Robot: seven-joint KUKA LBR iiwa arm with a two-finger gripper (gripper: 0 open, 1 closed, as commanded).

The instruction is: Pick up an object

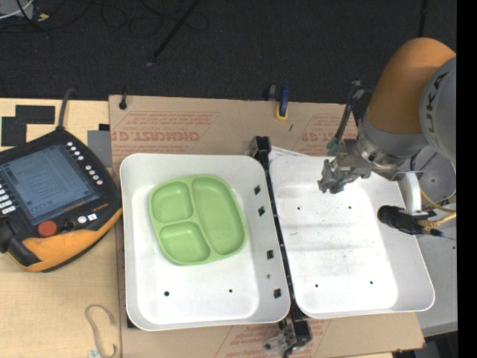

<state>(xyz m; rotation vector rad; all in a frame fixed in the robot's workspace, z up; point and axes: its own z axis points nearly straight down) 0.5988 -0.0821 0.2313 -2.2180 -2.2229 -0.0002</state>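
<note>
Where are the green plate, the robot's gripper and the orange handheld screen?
green plate (197,220), camera view, on its middle divider.
gripper (333,181), camera view, at its tip.
orange handheld screen (41,181), camera view, on the display.

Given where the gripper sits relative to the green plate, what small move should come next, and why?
Probably a shift toward the left bin: the gripper hangs over the right white bin, while the green three-compartment plastic plate, the only graspable object I see, lies in the left one.
</note>
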